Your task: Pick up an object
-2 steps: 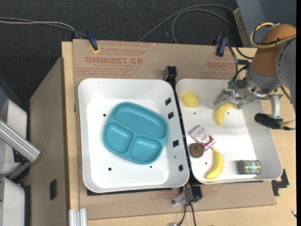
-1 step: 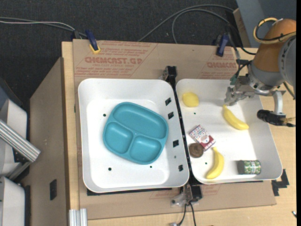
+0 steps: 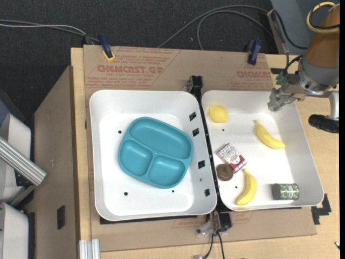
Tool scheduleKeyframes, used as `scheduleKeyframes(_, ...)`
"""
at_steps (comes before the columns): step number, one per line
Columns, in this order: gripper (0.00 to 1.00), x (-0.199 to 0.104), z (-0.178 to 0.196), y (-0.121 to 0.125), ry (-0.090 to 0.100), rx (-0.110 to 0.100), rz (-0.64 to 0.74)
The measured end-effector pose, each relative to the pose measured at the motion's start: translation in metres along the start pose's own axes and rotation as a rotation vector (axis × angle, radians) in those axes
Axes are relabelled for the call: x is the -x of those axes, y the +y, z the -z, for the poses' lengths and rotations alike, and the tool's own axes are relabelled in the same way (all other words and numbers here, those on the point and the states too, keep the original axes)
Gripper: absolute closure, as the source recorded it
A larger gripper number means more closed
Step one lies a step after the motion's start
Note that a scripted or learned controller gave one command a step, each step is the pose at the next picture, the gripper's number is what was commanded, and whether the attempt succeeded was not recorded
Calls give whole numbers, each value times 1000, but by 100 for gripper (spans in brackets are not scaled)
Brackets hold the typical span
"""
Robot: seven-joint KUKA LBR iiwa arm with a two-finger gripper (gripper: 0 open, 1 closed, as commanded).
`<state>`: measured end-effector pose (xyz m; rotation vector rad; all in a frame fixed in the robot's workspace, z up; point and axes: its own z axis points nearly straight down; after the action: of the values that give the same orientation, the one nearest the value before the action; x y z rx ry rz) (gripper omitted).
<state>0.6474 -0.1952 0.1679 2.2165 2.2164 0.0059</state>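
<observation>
Plainly, red "CHEMCAST" lettering marks the brown board (image 3: 135, 63) behind both bins.

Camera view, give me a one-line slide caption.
Gripper hovers at the right bin's far rim; bananas, lemon and can wait inside.

Left bin (image 3: 102, 144) holds the divided tray (image 3: 155, 151), sitting mid-bin. Right bin (image 3: 302, 161): lemon (image 3: 218, 114) at the back-left, one banana (image 3: 268, 135) to its right, packet (image 3: 230, 155) and round piece (image 3: 224, 171) by the divider, second banana (image 3: 246, 188) in front, can (image 3: 284, 191) front-right.
</observation>
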Motion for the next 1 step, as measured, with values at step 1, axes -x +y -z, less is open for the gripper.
scheduleKeyframes(1,100,0,56,2,0,1,2)
